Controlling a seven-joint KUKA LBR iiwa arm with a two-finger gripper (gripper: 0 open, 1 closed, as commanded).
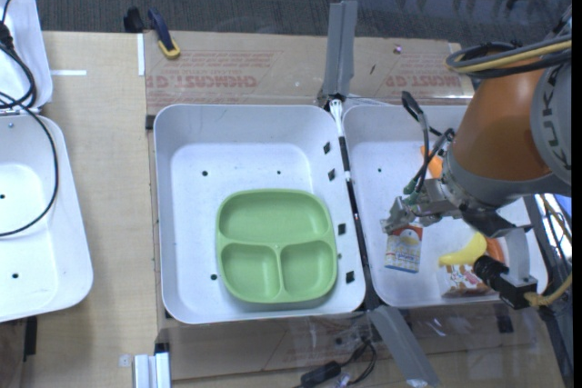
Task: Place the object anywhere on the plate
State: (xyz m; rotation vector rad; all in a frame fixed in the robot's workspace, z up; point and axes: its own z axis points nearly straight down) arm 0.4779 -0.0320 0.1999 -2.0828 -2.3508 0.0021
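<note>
Hovering gripper (397, 218) near right bin (364, 195) inner wall, plate (275, 245) unobstructed

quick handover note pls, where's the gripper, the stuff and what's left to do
Gripper: low over the right bin, just above a small white carton; whether it grips anything cannot be told.
Things: the carton, a yellow banana-like item and a flat packet lie in the right bin. The green plate sits in the left bin.
Done: nothing is on the plate.
Left: pick an object and set it on the plate.
</note>
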